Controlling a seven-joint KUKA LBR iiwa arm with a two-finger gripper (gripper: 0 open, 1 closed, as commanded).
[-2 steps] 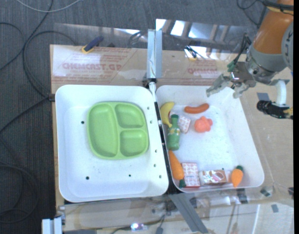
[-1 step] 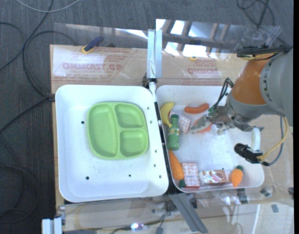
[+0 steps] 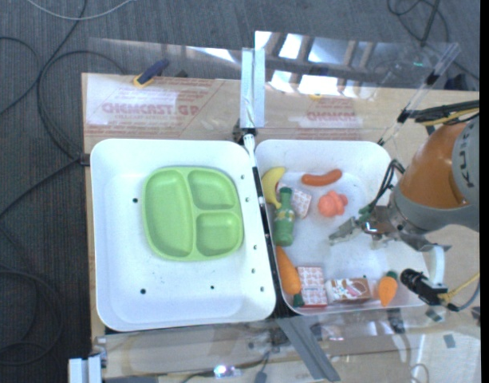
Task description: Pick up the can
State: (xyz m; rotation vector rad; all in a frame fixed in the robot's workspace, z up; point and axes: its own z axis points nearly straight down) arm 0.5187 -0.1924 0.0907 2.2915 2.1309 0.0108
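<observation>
The pincer (image 3: 345, 228) is hovering with fingers apart and nothing between them over the right bin (image 3: 370, 152); the can (image 3: 348, 290) is lying near the front wall, still to be grasped.

red-labelled can (image 3: 349, 290) lying sideways in right bin's front.

Camera: I have one fixed view from above the surface (image 3: 228, 102).
Direction: it looks down at a slant.
Distance: far enough to frame the left bin (image 3: 108, 214) and the right bin (image 3: 364, 154) whole.
Arm (image 3: 439, 182): enters from my right.
</observation>
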